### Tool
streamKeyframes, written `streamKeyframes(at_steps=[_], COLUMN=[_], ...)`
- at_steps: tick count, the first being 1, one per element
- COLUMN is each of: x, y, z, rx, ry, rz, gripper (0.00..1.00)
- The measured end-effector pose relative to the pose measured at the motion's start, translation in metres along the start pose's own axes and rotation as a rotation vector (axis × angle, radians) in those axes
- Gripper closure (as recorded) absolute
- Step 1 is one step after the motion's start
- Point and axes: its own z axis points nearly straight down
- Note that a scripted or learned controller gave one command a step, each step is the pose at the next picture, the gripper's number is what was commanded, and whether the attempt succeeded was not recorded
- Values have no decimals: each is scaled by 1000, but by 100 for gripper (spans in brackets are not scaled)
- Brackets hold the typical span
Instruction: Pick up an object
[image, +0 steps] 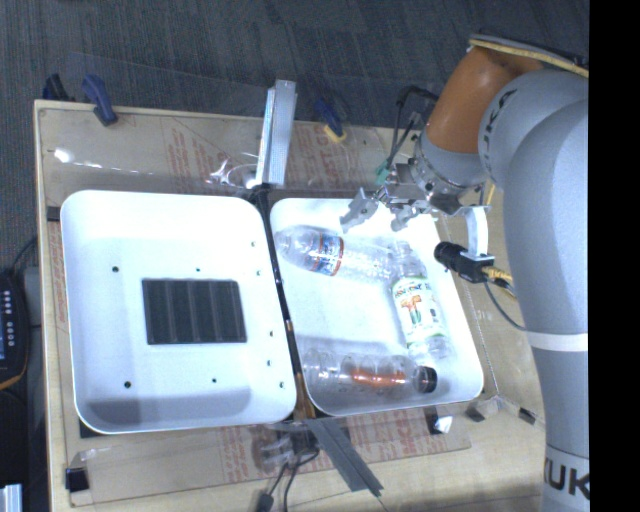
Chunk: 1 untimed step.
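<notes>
- Gripper (381, 211) of the grey arm hangs over the right bin's (460, 385) far edge, fingers spread, holding nothing.
- Three clear plastic bottles lie in that bin: blue-labelled bottle (325, 251) at the far end, green-labelled bottle (419, 306) along the right wall, orange-labelled bottle (365, 375) along the near wall.
- Left bin (90, 300) carries a dark ribbed panel (193, 310).

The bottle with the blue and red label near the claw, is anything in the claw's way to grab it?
Nothing visible is in the way. The gripper hangs over the far edge of the right bin, and the blue and red labelled bottle lies uncovered just below and beside it. The green labelled bottle lies off to the side.
</notes>
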Motion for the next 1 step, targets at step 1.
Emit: streamKeyframes(at_steps=[1], x=[33], y=[10], z=[73], rx=[-30], ry=[-14], rz=[-165], gripper=[0])
